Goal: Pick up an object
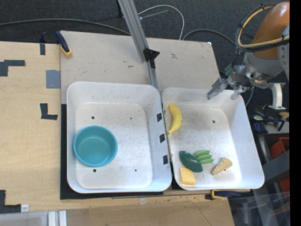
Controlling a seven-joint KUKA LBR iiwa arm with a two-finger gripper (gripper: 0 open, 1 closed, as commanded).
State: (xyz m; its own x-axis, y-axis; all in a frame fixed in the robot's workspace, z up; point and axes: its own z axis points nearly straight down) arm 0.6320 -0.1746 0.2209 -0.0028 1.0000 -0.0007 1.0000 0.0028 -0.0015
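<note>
While my claw [225,90] hangs spread and empty over the right bin's [244,119] far rim, the banana [175,118] lies by the divider: probably light, stiff, slick; I'd pinch mid-curve.

A robotics lab: a pale wooden worktop [28,126] marked with grey tape patches [52,78], two shallow white plastic bins [157,95] set side by side, a slanted grey metal camera pole [134,20], loose black and white cables [162,11] trailing over dark carpet [197,4], and yellow-handled clamps [63,44] gripping the board.
</note>
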